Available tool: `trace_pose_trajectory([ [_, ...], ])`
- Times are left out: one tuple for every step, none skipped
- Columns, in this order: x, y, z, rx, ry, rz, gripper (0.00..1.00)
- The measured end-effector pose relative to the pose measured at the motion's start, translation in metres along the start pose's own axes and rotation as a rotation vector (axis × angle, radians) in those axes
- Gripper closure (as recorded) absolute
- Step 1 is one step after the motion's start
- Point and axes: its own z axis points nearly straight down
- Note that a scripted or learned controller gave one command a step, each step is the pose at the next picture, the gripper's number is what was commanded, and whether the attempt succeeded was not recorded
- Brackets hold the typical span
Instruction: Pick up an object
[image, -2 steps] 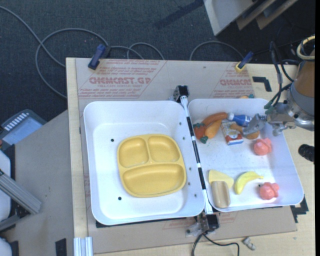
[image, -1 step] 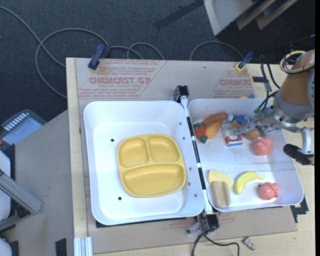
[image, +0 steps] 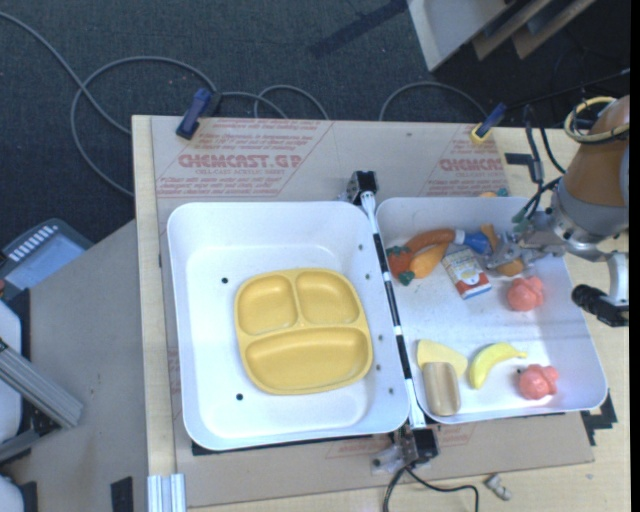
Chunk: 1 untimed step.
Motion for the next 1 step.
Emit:
trace_pose_trajectory([
  [0.0561,0.0269,0.0115,0.017,0.001,0.005,1.0],
])
